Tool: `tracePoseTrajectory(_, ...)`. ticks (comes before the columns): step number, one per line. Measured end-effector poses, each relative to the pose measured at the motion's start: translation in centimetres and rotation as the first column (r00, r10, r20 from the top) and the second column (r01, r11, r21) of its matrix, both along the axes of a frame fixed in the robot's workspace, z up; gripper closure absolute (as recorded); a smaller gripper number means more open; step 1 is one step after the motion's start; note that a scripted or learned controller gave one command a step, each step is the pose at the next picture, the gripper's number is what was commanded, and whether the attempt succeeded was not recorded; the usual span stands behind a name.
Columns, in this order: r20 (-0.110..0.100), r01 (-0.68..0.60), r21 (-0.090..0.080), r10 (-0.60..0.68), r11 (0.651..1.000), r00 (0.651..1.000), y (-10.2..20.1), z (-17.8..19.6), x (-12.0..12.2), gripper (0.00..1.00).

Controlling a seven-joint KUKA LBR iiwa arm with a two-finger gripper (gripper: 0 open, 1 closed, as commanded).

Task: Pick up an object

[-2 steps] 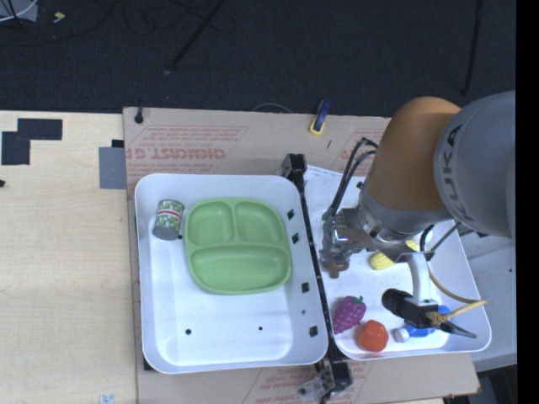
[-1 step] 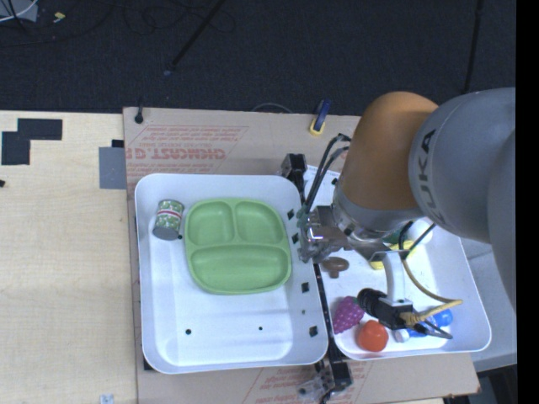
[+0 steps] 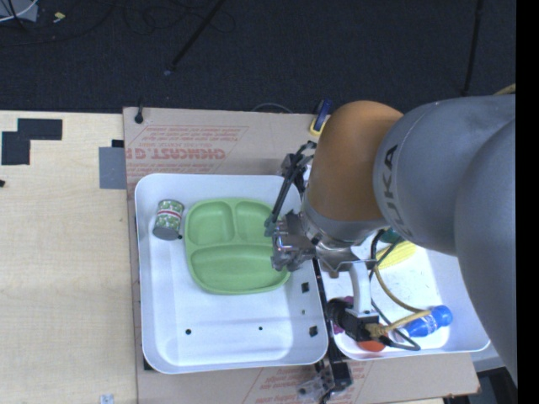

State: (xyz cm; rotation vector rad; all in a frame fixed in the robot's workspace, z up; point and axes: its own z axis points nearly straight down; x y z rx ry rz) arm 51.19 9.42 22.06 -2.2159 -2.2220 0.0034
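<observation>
Tool [image 3: 285, 252]: low at the right edge of the green divided plate [image 3: 232, 249], left bin [image 3: 219, 343]; whether wide or narrow, cannot tell
Other candidates: small patterned can [image 3: 168, 218] beside the plate's left rim; blue-capped item [image 3: 429, 320] in the right bin [image 3: 459, 297]
Progress: judged early; nothing seen lifted, grasp and raise remain
Surface: pale wooden table [image 3: 59, 268], cardboard [image 3: 210, 141] under the bins
Room: dark floor, cables behind

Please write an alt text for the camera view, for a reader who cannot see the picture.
A grey robot arm with an orange band reaches from the right, its gripper at the right edge of a green divided plate in the left white bin. A small can lies beside the plate's left edge. The right white bin holds a blue-handled brush.
</observation>
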Motion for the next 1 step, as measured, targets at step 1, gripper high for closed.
tracePoseTrajectory(1, 0.001, -0.002, -0.001, 0.002, 1.0, 1.0, 0.1, 0.29, 1.33, 1.0)
